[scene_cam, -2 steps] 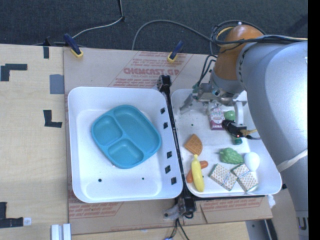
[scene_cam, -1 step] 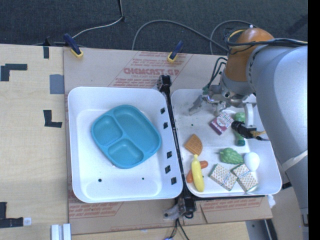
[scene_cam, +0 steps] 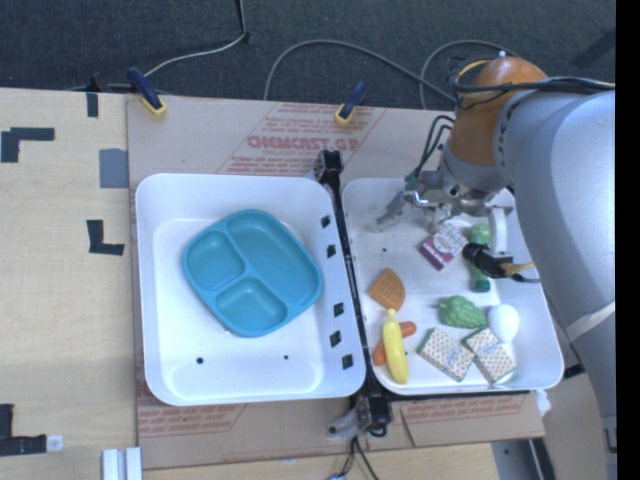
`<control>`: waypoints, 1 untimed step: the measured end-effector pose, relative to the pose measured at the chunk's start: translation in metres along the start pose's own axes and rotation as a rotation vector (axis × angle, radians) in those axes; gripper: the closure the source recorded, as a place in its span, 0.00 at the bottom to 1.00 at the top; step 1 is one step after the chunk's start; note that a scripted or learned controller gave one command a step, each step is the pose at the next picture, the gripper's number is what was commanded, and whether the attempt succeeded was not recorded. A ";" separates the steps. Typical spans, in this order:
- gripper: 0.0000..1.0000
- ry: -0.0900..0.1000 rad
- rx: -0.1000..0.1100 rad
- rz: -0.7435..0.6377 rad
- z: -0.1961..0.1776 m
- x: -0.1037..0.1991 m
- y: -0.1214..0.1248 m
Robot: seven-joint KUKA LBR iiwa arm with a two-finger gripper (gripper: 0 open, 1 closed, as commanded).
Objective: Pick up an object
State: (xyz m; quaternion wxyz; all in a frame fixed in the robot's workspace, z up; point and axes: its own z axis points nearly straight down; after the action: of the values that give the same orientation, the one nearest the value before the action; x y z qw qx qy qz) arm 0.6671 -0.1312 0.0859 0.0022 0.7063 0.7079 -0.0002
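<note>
We see the pincer (scene_cam: 405,206) low over the back of the right bin (scene_cam: 552,363), fingers spread wide with nothing between them, so we judge no pick made yet; closing and lifting remain. Nearest candidate is the small purple-and-white packet (scene_cam: 441,246), lying flat just beside the pincer, looks light and boxy. The blue tray (scene_cam: 252,271) sits in the left bin (scene_cam: 160,298).

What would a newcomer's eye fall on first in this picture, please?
Probably the light blue plastic divided tray, lying alone in the left white bin. Next, the grey arm with its orange band, reaching over the right white bin, where a yellow toy banana and other small items cluster.
</note>
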 end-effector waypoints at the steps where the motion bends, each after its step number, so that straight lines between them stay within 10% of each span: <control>1: 0.00 -0.001 -0.001 0.002 -0.001 -0.044 -0.032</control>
State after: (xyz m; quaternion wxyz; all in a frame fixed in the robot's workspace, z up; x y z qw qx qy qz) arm 0.6354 -0.1753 0.0870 0.0029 0.7070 0.7072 0.0000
